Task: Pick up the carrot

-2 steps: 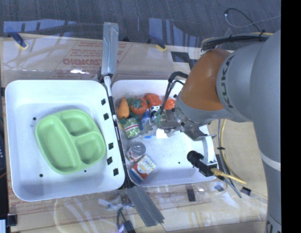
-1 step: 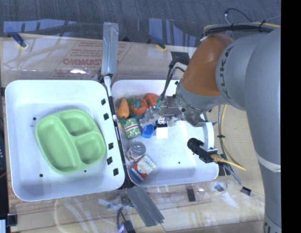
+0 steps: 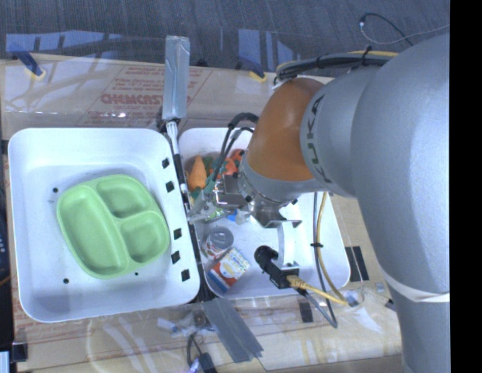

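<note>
One arm [image 3: 381,154] enters from the right and bends down over the right bin [image 3: 334,266], its broad grey body covering most of that bin's right and far portions. The orange band [image 3: 284,134] above the wrist sits over the bin's far middle, and below it the wrist hardware points down and left toward the bin's left wall. The gripper [image 3: 218,196] shows only as metal parts and cables at the arm's lower left tip; its finger spacing cannot be told, because the wrist and clutter hide it. The carrot [image 3: 197,173] lies in the right bin's far left part, just beside the divider between the bins, an orange tapered piece close to the gripper hardware on its left side; contact between them cannot be told. Near the carrot, a second orange-red item [image 3: 236,158] shows partly under the wrist. Nearer the camera in the same bin lie a round metal can [image 3: 218,242] and a small printed packet [image 3: 229,267]. A black connector with a yellow cable [image 3: 323,290] hangs over the near right of this bin. The left bin [image 3: 39,286] holds a green divided plate [image 3: 113,224], lying flat, well apart from the arm.
</note>
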